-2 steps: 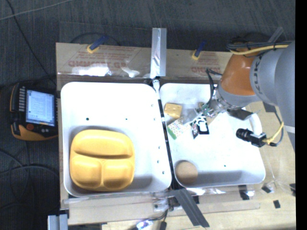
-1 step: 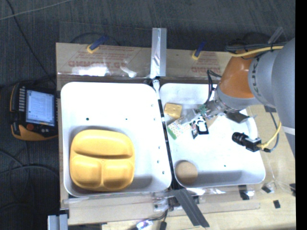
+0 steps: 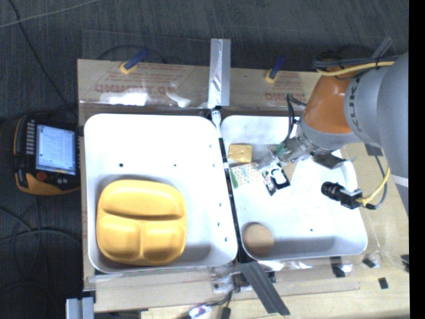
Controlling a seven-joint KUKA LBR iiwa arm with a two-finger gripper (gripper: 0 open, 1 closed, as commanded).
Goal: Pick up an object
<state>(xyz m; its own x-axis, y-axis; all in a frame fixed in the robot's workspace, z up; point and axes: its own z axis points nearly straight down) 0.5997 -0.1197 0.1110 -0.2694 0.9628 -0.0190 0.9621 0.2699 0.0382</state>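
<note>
White right bin (image 3: 345, 238) mostly bare toward its right wall. End effector (image 3: 277, 177) near the divider, grip state unclear; block (image 3: 240, 153) just beside, ball (image 3: 257, 236) at near-left corner.

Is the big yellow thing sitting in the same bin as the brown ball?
No, the yellow thing lies in the left bin, while the brown ball lies in the right bin.
</note>
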